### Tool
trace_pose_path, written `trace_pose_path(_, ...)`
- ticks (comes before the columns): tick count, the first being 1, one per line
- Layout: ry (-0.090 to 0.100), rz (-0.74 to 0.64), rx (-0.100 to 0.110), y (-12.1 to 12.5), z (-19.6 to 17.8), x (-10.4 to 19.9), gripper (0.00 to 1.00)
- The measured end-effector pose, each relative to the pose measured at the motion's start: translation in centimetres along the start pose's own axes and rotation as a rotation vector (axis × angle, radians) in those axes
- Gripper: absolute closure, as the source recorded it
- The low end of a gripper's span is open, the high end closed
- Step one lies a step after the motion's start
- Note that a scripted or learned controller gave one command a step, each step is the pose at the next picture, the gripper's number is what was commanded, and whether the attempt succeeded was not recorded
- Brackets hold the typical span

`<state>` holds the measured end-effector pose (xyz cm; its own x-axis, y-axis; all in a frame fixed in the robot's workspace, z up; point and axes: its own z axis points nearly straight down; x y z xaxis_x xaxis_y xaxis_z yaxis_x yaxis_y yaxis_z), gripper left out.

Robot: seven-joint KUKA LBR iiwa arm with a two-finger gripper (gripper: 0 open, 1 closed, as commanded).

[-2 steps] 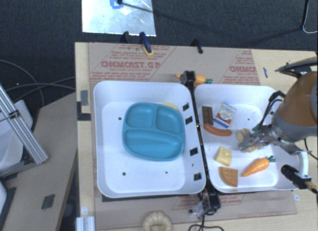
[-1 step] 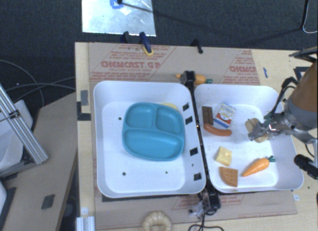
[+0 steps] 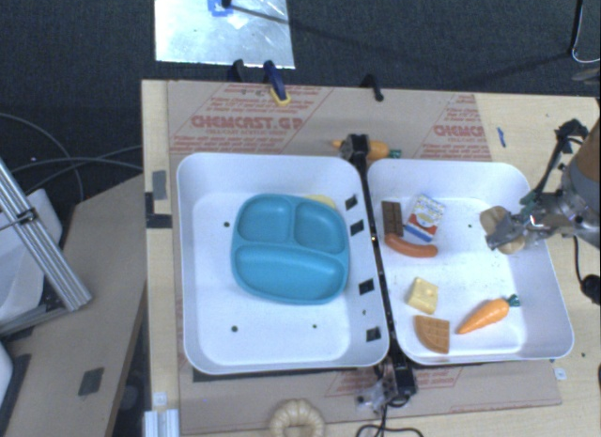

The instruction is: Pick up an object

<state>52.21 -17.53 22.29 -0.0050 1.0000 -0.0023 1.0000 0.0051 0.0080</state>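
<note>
The right bin (image 3: 470, 177) holds a brown chocolate bar (image 3: 392, 218), a small white, red and blue carton (image 3: 424, 218), a hot dog sausage (image 3: 410, 248), a yellow cheese wedge (image 3: 423, 294), a round waffle-like cracker (image 3: 433, 334) and an orange carrot with a green top (image 3: 485, 314). My gripper (image 3: 505, 229) hangs over the right side of this bin, above a tan, rounded object (image 3: 512, 243) that it partly hides. Whether it touches that object is unclear.
The left bin (image 3: 202, 266) carries a blue divided plate (image 3: 286, 247), with a yellow item (image 3: 322, 200) peeking out behind it. A black divider (image 3: 371, 247) joins the two bins. A braided pastry (image 3: 296, 417) lies at the bench's front edge.
</note>
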Motion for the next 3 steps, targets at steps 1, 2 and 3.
trace_pose_path(1, 0.002, 0.000, 0.006, 0.1, -0.2, 0.0, 1.00)
trace_pose_path(2, 0.004, -0.004, 0.006, 2.2, 0.9, 5.0, 1.00)
trace_pose_path(3, 0.004, -0.005, 0.005, 4.1, -0.3, 9.6, 1.00)
